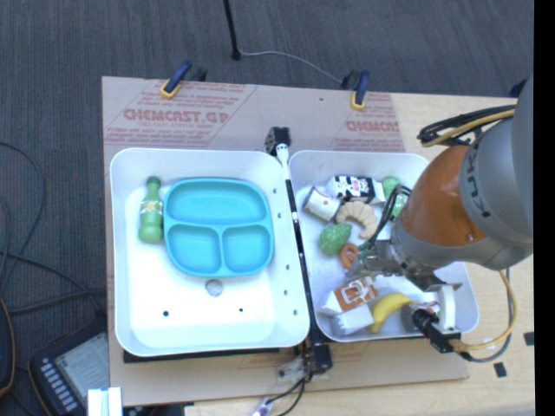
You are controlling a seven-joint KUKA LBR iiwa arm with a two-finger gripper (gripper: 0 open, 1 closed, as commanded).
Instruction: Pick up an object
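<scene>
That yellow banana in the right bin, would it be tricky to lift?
The banana looks like a smooth plastic toy, so it is probably light but slippery. Its curved shape may let it rock or twist when pinched. It lies against a small carton, which might crowd a grasp.

A yellow banana (389, 308) lies beside a white carton (351, 302) in the right bin (468, 315).

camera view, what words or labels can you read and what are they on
"CHEMCAST GP", red print, on the brown board behind the left bin.
A second red print on the board behind the right bin is partly cut off and too blurred to read.
Labels on the black and white carton and the orange and white box: too small to read.
</scene>
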